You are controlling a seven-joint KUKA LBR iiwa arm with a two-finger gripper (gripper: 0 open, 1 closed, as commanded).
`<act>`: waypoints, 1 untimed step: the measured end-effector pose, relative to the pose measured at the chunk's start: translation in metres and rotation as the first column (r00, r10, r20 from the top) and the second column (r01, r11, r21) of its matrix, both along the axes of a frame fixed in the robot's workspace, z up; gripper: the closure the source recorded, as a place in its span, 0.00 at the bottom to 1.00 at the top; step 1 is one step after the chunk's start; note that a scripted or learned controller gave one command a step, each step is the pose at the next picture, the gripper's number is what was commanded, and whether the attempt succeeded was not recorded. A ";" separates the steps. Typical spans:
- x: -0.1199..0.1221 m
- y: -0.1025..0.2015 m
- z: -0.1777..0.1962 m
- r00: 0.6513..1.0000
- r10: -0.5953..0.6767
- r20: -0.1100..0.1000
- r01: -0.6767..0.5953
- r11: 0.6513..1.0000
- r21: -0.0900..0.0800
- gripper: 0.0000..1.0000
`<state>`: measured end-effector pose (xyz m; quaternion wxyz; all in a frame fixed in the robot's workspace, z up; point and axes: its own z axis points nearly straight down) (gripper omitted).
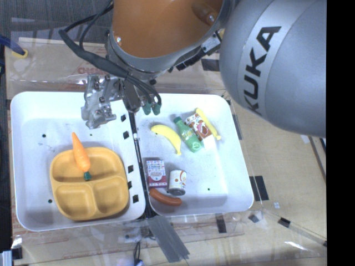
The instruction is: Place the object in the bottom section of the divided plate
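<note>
Carrot (81,153) is lying across the top rim of the yellow divided plate (89,195) in the left bin (28,126), its green end toward the plate's centre. Just above, the gripper (97,111) is hovering over the bin; whether it is open or closed is impossible to tell. A banana (168,136) is sitting in the right bin (222,170).

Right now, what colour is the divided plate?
Yellow: the divided plate, seen clearly in the camera view.
</note>
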<state>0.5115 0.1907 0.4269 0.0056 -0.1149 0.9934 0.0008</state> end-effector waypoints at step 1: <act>-0.003 0.027 -0.009 0.988 -0.154 -0.009 0.154 0.988 -0.003 1.00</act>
